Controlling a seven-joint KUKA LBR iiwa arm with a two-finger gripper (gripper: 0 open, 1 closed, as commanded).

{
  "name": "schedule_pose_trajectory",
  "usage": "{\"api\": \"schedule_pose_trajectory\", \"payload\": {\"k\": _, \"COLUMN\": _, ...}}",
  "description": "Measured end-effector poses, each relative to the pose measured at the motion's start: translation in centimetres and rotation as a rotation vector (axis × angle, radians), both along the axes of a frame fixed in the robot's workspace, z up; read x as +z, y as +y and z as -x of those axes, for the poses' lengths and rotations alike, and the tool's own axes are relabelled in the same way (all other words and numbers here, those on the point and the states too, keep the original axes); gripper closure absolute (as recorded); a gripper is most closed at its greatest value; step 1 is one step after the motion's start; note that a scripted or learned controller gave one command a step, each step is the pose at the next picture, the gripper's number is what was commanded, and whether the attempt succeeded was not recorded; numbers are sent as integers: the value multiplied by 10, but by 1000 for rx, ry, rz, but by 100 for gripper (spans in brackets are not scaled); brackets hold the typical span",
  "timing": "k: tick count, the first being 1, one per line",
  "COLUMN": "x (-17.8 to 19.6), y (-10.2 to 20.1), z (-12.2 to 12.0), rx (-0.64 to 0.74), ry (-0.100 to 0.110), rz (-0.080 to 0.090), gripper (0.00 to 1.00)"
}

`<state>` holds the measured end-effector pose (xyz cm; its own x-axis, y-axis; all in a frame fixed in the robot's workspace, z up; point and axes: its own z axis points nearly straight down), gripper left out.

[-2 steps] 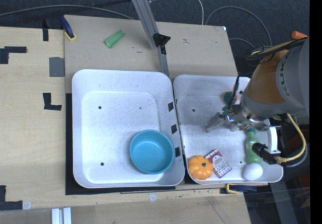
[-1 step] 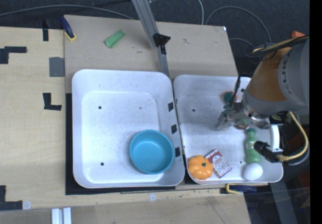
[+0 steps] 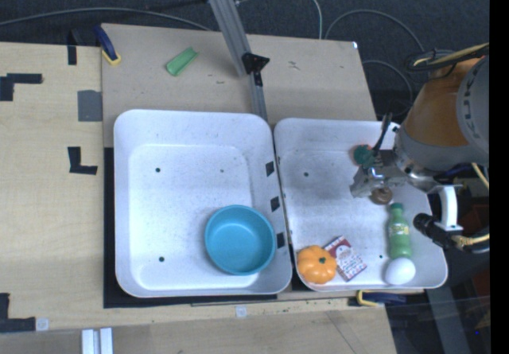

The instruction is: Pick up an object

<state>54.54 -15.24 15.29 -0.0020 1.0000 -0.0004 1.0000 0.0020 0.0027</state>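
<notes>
Nearest the camera, along the front wall of the right bin (image 3: 318, 145), lie a small orange pumpkin (image 3: 317, 265), a red-and-white packet (image 3: 347, 258), a white egg (image 3: 399, 270) and an upright green bottle (image 3: 398, 233). Just above the bottle hangs the gripper (image 3: 371, 183); whether it is released or clenched I cannot tell. I judge the risk is crowding: a descent could tip the bottle or push the egg aside. In the left bin (image 3: 143, 138) a blue bowl (image 3: 238, 239) rests.

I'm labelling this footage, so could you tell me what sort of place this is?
Most likely a robotics lab bench for grasping trials: two white bins side by side, small objects like a blue bowl, and a robot arm.
</notes>
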Motion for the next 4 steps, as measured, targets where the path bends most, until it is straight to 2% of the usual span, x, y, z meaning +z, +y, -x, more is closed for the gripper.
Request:
{"api": "schedule_pose_trajectory", "payload": {"k": 1, "x": 42, "y": -1, "z": 0, "rx": 0, "ry": -1, "rz": 1, "gripper": 100}}
{"api": "schedule_pose_trajectory", "payload": {"k": 2, "x": 103, "y": -1, "z": 6, "rx": -1, "ry": -2, "rz": 1, "gripper": 100}}
{"api": "schedule_pose_trajectory", "payload": {"k": 3, "x": 106, "y": -1, "z": 6, "rx": 0, "ry": 3, "rz": 0, "gripper": 100}}
{"api": "schedule_pose_trajectory", "payload": {"k": 4, "x": 109, "y": 47, "z": 10, "rx": 4, "ry": 4, "rz": -2, "gripper": 100}}
